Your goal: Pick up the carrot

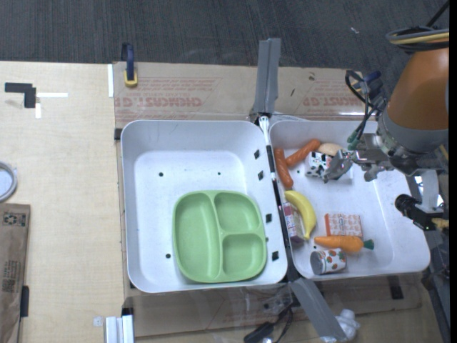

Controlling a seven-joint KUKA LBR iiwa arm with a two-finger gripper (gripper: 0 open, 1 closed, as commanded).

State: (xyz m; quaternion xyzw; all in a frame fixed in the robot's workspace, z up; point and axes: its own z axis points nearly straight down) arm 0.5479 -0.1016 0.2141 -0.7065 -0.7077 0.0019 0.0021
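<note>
Gripper (341, 167) hangs over right bin (400, 259), far side, just beside a black-and-white toy (318, 164). Carrot (343, 243) lies near the bin's front, touching a can (328, 261); a banana (305, 213) sits left of carrot. Green tray (218, 236) fills left bin (143, 191).

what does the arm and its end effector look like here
The arm is a rounded orange band over a grey wrist section, with dark cables looping beside it. The end effector is a small grey and silver metal assembly with dark fittings behind it.

A pale wooden bench (57, 156) meets what looks like dark carpeted floor (178, 13) above it.
</note>
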